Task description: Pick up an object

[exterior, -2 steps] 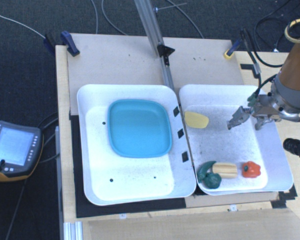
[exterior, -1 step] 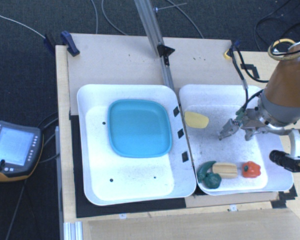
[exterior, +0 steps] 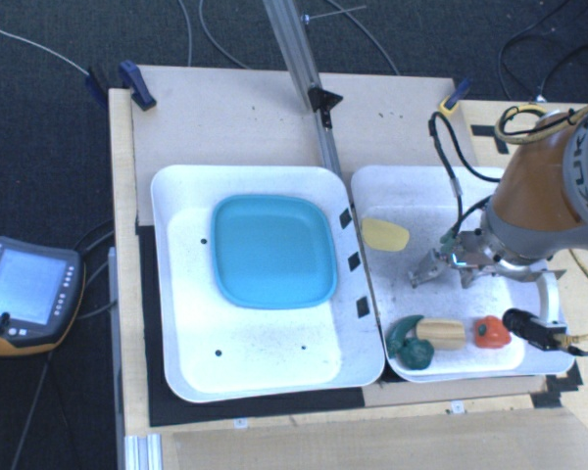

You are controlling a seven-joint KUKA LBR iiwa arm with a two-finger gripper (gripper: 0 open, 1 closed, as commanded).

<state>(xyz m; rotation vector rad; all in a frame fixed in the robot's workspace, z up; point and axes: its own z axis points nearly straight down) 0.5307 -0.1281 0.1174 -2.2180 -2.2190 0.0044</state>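
Note:
The right bin [exterior: 426,196] holds a flat yellow piece [exterior: 385,234] near its left wall. Along the bin's front edge lie a dark green toy vegetable [exterior: 410,343], a tan cylinder [exterior: 441,334] and a red toy pepper [exterior: 490,332]. My gripper [exterior: 440,277] hangs low over the middle of this bin, right of the yellow piece and behind the tan cylinder. Its two metal fingers [exterior: 420,274] stand apart, open, with only bare bin floor between them.
The left bin [exterior: 181,262] carries a square blue plate [exterior: 274,251]. A metal pole [exterior: 299,52] slants down to the gap between the bins. A black cable [exterior: 449,160] loops from the arm over the right bin's rear. A teach pendant [exterior: 24,292] lies far left, off the bench.

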